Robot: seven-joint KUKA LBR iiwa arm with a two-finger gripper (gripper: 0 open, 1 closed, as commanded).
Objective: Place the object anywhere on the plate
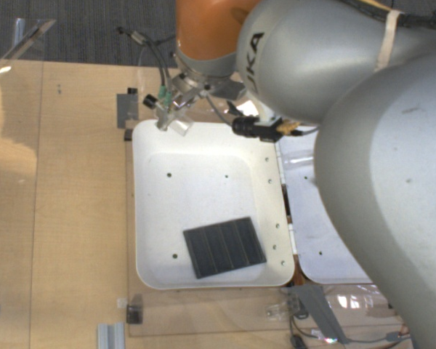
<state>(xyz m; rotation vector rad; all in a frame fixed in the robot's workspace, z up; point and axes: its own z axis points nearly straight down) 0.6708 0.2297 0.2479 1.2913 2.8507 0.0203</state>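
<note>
Dark grey ribbed rectangular object (224, 248), flat in the left bin (154, 195), near its front right corner. Long axis running left to right, slightly tilted, right end farther back. End effector (171, 115) over the bin's back left rim, well apart from the object; finger opening impossible to tell.

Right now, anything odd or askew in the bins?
Mostly tidy. The dark ribbed plate lies flat but askew, rotated against the left bin walls, near its front right corner. The gripper sits over that bin's far left rim. No spills.
</note>
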